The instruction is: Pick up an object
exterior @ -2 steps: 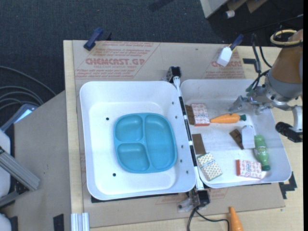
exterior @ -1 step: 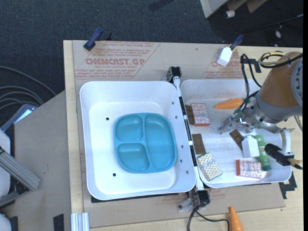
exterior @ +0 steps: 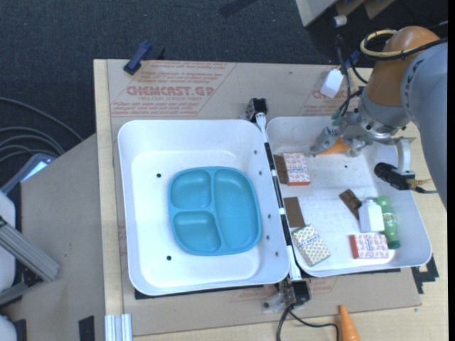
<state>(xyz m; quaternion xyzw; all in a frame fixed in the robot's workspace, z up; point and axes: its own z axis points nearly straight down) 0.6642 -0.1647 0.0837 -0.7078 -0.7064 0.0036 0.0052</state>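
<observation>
The red-patterned box (exterior: 370,246) is lying at the lower right of the right bin (exterior: 416,258). The hand (exterior: 333,142) is reaching down at the upper right, pinching an orange object (exterior: 337,148).

The arm (exterior: 426,77) was a thick, rounded grey tube with a smooth matte shell. A glossy orange band (exterior: 395,66) wrapped it above the wrist, bulging like a collar. Thin cables (exterior: 375,41), one pale yellow and others black, looped past that band. Below sat a ring-shaped metal flange (exterior: 380,123), silver and darker at its edge.
</observation>
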